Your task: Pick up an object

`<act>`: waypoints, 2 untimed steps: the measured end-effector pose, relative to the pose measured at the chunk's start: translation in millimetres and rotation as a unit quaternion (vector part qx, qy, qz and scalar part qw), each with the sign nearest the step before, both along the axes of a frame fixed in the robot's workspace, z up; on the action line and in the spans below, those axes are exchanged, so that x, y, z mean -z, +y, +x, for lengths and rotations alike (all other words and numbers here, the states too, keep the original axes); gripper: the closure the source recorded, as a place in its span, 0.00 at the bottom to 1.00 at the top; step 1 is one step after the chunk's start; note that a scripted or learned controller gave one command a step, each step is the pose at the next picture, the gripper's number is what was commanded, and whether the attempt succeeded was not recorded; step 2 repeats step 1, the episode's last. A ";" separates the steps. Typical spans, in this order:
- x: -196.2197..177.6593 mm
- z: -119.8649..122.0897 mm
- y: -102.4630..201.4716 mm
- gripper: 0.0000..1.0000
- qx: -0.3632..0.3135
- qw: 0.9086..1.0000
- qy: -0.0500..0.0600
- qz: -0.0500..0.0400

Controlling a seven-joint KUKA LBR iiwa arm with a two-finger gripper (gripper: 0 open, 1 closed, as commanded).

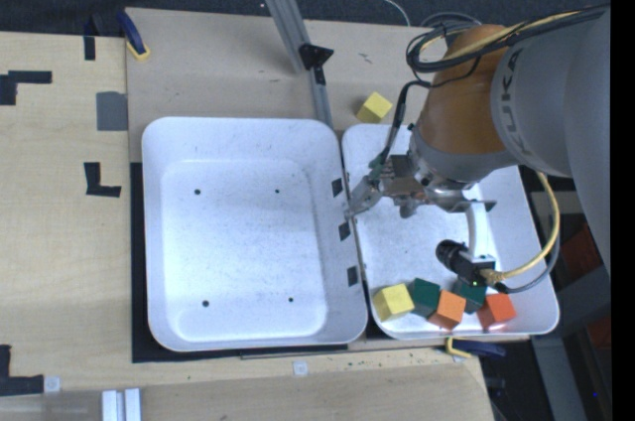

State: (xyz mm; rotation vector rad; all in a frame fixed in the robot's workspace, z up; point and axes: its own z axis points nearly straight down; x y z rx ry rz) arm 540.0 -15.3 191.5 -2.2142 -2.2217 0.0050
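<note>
Reaching in from the right, the arm [476,111] hung its end effector [369,194] over the right bin's [516,210] left wall; whether it was wide or narrow could not be told. Yellow block [393,300], green block [426,294], orange block [449,308] and red block [497,309] clustered along that bin's near edge. Another yellow cube [375,107] lay on the worktop [198,71] behind the bins.

Bins: two [238,230] [516,201]. Blocks: two yellow [375,107] [393,300], one green [426,295], two orange [449,309] [497,309].
</note>
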 end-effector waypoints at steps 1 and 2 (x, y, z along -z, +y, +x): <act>-32.9 4.8 -32.1 0.00 0.002 1.000 -0.003 -0.001; -32.9 4.8 -32.1 0.00 0.002 1.000 -0.003 -0.001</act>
